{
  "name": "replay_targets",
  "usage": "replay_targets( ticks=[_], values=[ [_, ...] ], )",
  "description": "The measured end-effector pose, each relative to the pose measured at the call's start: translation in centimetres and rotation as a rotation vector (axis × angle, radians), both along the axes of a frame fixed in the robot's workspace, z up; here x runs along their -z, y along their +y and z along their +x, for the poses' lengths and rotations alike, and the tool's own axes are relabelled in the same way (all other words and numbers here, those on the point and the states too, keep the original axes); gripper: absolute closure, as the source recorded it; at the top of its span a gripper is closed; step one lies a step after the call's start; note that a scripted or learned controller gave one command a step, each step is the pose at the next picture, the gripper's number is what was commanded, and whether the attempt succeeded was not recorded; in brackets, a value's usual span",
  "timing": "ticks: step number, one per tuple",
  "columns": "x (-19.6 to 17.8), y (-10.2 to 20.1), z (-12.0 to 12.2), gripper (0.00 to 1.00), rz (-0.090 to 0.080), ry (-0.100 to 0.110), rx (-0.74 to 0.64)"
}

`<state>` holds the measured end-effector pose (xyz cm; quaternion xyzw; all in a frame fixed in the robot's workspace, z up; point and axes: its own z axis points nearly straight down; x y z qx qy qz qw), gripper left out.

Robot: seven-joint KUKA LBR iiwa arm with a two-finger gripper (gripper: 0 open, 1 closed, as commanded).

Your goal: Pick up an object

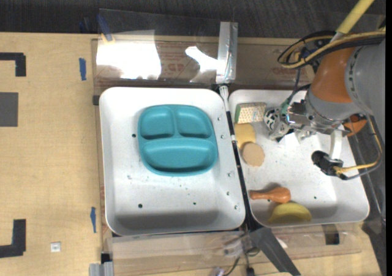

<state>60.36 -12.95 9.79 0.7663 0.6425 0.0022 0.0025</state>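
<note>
The right bin holds several small objects. A pale checkered block lies at its far left corner, with a yellow block just in front of it and a tan round piece below that. An orange pear-shaped piece and a yellow curved piece lie near the front wall. My gripper hangs low over the bin's back left part, just right of the checkered and yellow blocks. I see nothing held in it.
The left bin bears a teal divided plate. The arm's grey body and orange band cover the right bin's back right corner, with cables looping above. A black cable end hangs over the right side.
</note>
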Motion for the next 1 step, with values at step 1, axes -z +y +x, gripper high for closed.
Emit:
replay_targets(
  ticks=[1],
  values=[
    [-9.05, 7.81, 1.06, 1.0, 0.004, -0.001, 0.04]
  ],
)
